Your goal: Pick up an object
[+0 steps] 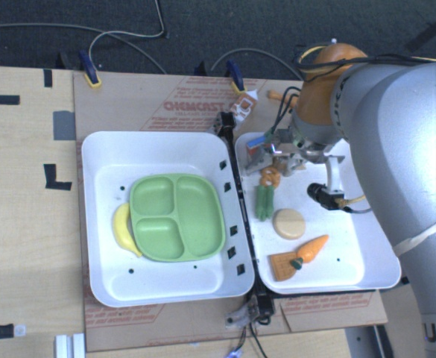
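Nearby, fingers [271, 154] state unclear, above slim upright green object [264, 201], small orange piece [269, 176] at its top

Grey arm [396, 140] reaching from right, orange-banded wrist angled down-left

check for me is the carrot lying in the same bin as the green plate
No, the carrot lies in the right bin, while the green plate sits in the left bin.

Two bins [98, 200], one plate [177, 217]
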You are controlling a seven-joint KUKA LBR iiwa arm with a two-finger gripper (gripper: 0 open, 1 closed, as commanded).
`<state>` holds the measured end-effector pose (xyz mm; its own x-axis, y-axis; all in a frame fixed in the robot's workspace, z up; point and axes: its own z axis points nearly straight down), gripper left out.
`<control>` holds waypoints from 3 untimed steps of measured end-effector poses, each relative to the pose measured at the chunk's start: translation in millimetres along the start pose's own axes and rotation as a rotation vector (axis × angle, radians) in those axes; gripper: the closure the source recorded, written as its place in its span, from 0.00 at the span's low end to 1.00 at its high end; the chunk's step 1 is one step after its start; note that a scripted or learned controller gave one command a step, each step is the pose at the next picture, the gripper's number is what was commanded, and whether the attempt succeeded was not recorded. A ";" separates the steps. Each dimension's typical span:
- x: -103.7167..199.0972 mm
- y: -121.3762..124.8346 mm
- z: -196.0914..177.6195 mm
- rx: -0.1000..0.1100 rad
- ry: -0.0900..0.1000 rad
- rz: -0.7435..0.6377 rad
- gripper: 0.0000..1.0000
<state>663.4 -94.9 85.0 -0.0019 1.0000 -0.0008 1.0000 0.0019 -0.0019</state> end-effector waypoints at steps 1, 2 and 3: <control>-0.6 -19.2 -0.6 -0.003 -0.002 0.000 0.00; 0.5 -27.9 -0.8 -0.004 -0.002 0.001 0.00; 0.7 -27.9 -10.4 -0.004 -0.002 0.000 1.00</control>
<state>635.5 -94.2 95.5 -0.0017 1.0000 -0.0029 1.0000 0.0017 0.0020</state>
